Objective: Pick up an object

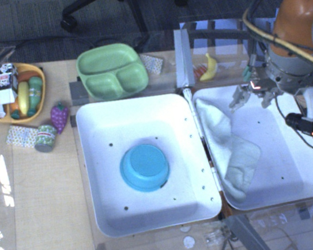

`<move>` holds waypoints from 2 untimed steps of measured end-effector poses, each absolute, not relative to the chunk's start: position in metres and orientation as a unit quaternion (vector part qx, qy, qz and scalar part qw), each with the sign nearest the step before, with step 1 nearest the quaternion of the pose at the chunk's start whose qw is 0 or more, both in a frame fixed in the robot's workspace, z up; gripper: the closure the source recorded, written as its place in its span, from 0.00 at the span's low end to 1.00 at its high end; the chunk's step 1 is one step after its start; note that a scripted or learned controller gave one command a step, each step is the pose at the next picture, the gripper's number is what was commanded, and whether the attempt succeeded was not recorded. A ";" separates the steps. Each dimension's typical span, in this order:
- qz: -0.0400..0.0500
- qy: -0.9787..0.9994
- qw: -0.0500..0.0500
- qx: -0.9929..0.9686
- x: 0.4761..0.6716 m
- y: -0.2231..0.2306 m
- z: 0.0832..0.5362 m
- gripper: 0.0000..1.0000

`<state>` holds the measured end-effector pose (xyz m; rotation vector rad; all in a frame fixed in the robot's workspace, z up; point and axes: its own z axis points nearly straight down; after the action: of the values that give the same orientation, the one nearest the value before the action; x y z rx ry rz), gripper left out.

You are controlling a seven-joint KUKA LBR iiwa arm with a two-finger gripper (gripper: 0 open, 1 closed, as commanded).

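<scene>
A round blue bowl (145, 167) sits in the middle of the left white bin (112, 215). In the right bin (305, 181) a crumpled white cloth (229, 145) lies along the left side. My gripper (253, 96) hangs over the upper part of the right bin, to the right of the cloth's top end. Its fingers (238, 99) are spread apart, and nothing sits between them.
Behind the left bin stands a green divided tray (112, 71). A yellow banana toy (210, 67) lies behind the right bin. On the bench at left are a yellow bowl of toy food (15, 93), a purple grape toy (59, 115) and a small can (45, 138).
</scene>
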<state>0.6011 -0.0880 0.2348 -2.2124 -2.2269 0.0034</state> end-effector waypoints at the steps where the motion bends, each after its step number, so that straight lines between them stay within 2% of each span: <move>1: 0.002 -0.711 0.002 -0.703 0.603 -0.086 0.242 1.00; 2: 0.002 -0.563 0.000 -0.827 0.590 -0.119 0.252 1.00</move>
<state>0.5903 -0.1191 0.2517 -2.5959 -1.7678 0.0048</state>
